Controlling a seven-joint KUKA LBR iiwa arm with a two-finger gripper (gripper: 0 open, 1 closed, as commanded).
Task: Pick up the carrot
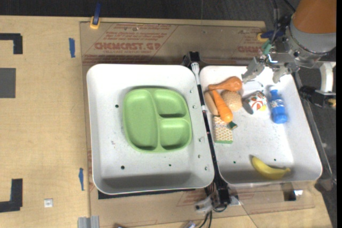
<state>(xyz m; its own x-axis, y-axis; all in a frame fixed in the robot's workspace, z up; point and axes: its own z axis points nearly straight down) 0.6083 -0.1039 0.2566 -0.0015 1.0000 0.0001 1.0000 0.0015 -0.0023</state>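
Jaws of the gripper (265,71) spread open, empty, hovering at the right bin's (299,147) 12 o'clock edge. The carrot (220,105) lies at 10 o'clock.

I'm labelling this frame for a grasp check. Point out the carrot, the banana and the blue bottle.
carrot (220,105): camera view, middle of its orange body.
banana (268,168): camera view, middle of its yellow curve.
blue bottle (277,108): camera view, middle of its body.
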